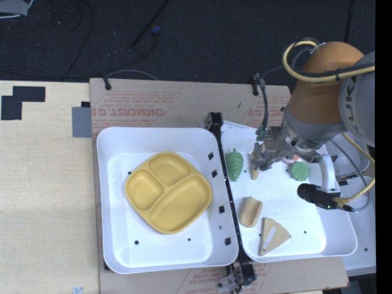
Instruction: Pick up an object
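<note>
Two white bins sit side by side: the left bin [113, 164] holds one yellow divided plate [168, 192], well to the left of the gripper [262, 162], and mirrored red print on the cardboard [184, 106] under them cannot be read. In the right bin [334, 241] lie two green lumps, one [234, 165] just left of the jaws and one [299, 171] just right. One tan block [250, 212] and one tan wedge [272, 234] lie below the jaws, whose state I cannot tell.

A yellow divided plate [169, 192] lies in the left bin [116, 237].
</note>
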Robot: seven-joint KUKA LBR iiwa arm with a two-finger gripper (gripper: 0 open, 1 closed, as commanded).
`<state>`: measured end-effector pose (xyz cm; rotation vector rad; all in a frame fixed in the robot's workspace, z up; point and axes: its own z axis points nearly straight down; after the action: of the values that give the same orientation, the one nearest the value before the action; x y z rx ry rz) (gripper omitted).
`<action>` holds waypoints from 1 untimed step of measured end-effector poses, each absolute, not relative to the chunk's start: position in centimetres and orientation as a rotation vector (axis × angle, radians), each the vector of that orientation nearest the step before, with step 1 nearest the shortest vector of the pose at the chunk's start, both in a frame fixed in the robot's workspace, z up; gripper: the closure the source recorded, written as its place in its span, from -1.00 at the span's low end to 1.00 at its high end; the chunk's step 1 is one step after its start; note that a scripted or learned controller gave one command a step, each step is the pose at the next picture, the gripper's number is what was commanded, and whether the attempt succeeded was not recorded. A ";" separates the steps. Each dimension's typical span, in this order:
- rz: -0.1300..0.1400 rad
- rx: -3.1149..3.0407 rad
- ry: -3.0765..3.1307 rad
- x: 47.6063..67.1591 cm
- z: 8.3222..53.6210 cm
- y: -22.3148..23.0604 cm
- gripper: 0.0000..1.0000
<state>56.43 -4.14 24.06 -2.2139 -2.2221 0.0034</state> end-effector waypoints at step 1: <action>0.005 -2.213 -2.222 55.4 22.7 0.8 1.00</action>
<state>55.39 0.81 22.70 -2.2128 -2.2221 0.0045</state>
